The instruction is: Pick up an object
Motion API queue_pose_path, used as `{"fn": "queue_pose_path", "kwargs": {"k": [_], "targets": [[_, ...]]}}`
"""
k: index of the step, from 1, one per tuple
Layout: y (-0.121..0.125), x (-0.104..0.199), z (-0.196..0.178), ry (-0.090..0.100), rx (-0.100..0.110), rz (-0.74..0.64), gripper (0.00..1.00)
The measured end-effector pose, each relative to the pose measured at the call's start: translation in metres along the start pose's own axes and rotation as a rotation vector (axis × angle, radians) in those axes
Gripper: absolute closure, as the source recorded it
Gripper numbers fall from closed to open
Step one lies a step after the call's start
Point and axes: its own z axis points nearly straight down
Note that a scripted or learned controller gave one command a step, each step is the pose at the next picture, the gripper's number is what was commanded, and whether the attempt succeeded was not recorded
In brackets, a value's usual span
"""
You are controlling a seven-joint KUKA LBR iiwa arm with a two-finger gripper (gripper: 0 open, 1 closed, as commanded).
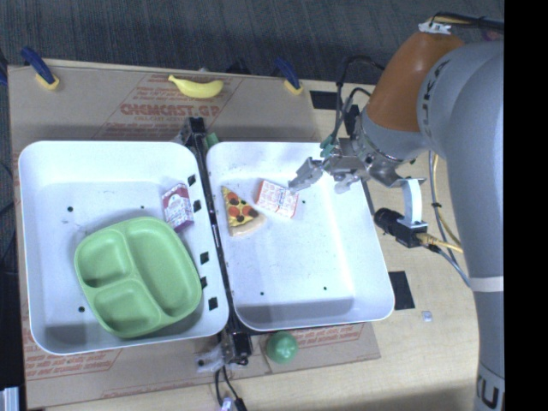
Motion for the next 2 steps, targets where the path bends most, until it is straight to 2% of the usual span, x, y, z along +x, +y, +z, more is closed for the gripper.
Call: {"fn": "queue_pose_path", "kwargs": {"k": [1,2], "targets": [[-0.059,0.007,0.118,0.003,0.006,0.001,0.00],[-0.001,0.022,0.123,0.002,0.001,0.000,0.00]]}}
